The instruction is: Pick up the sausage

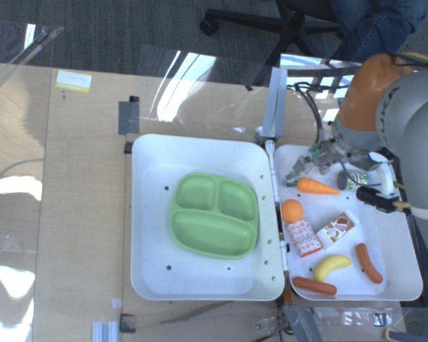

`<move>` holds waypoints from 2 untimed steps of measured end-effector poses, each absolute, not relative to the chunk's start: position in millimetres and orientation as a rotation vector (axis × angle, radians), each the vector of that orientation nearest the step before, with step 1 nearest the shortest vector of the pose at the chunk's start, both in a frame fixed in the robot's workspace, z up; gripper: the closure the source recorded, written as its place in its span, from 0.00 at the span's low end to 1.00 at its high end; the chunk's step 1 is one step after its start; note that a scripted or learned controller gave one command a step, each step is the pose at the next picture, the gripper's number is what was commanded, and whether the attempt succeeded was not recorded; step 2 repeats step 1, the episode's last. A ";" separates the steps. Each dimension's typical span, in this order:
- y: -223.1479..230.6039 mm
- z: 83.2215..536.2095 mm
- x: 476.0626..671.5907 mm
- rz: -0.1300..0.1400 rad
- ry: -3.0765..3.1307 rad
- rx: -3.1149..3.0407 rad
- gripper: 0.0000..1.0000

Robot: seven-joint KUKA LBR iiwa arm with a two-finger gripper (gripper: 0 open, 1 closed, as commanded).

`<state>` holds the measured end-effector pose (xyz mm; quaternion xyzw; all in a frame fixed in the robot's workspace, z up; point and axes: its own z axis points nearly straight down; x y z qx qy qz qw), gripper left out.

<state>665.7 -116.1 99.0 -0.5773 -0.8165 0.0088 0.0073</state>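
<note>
the grey arm with its orange band [384, 102] reaches in from the right over the right shallow white bin [406, 279]. the left white bin [147, 270] holds a green three-compartment plastic tray [215, 214]. the metal two-finger gripper [298, 174] hangs at the right bin's far left corner, fingers spread, pinching nothing, just above an orange carrot [318, 186]. two reddish-brown sausages lie near the front: one [369, 263] right of a yellow banana [332, 265], another [314, 285] by the front edge. nearby sit a red-and-white carton [336, 229], a red packet [304, 237] and a small orange ball [292, 210].
</note>
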 end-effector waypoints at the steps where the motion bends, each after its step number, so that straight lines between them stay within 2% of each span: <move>1: -116.4 98.5 665.6 0.028 -2.556 -1.800 0.00; 2: -116.4 98.5 665.6 0.028 -2.556 -1.800 0.00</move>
